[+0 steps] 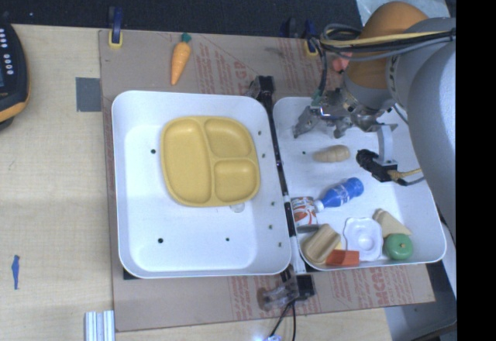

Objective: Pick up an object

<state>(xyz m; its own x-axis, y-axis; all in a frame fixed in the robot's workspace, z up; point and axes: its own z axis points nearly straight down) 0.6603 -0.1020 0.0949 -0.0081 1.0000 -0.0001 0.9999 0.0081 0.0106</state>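
A small orange toy carrot (pixel 180 60) is seen lying on the brown board, far from the camera, just past the left white bin (pixel 139 246). Inside that left bin, a yellow plastic plate with three sections (pixel 209 160) is laid flat. The right white bin (pixel 425 250) is set just beside it, and it is full of small things. A little tube with a red and white label (pixel 304 211) is found at its left wall. A blue plastic bottle (pixel 342 192) is laid just right of the tube. A pale, potato-shaped toy (pixel 332 153) is seen farther back, alone on the bin floor. At the near edge, a tan bread-like piece (pixel 321 242), a white plastic cup (pixel 362 236) and a green round toy (pixel 399 247) are crowded together. The metal gripper (pixel 319 122) is held over the far end of the right bin, its fingers spread apart with nothing between them. The potato-shaped toy is close by, just nearer than it.
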